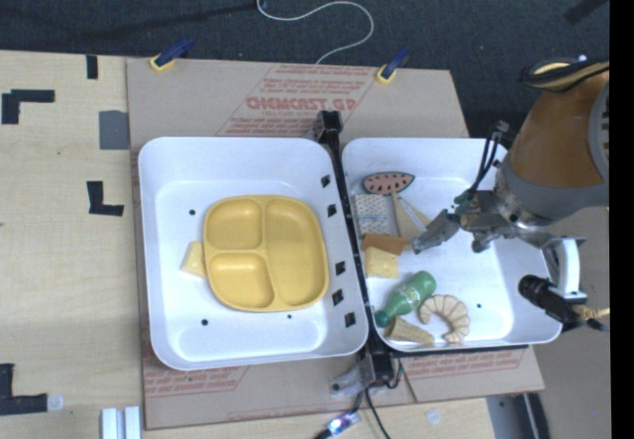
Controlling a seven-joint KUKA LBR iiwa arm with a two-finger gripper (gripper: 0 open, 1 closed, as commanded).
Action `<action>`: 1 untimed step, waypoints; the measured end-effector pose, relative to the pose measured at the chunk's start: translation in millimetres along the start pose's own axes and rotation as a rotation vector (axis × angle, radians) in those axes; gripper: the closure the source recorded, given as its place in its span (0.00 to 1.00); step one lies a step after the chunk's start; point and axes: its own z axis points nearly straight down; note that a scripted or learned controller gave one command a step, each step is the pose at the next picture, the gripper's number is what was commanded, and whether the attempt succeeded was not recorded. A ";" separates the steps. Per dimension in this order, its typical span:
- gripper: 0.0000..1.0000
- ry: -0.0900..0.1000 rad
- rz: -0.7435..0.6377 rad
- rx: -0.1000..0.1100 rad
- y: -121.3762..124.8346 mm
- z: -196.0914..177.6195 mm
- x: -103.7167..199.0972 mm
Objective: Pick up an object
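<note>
The right bin (492, 300) holds several toy foods. A watermelon slice (386, 182) lies at the back, with a speckled grey-blue block (372, 215) just in front of it. Nearer are a yellow cheese wedge (380, 263), a green bottle (406, 294), a tan croissant (447, 314) and a pale cone (409, 331). My gripper (428, 239) reaches in from the right and hangs low over the middle of this bin, just right of the cheese wedge and above the green bottle. I see nothing held in it.
The left bin (158, 169) holds a yellow divided plate (265, 252) with a yellow wedge (192, 259) poking out at its left. A dark ridge (342, 229) divides the bins. The arm's grey and orange body (560, 150) overhangs the right bin's far side.
</note>
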 end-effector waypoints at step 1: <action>0.00 0.000 0.000 0.001 1.1 46.5 7.9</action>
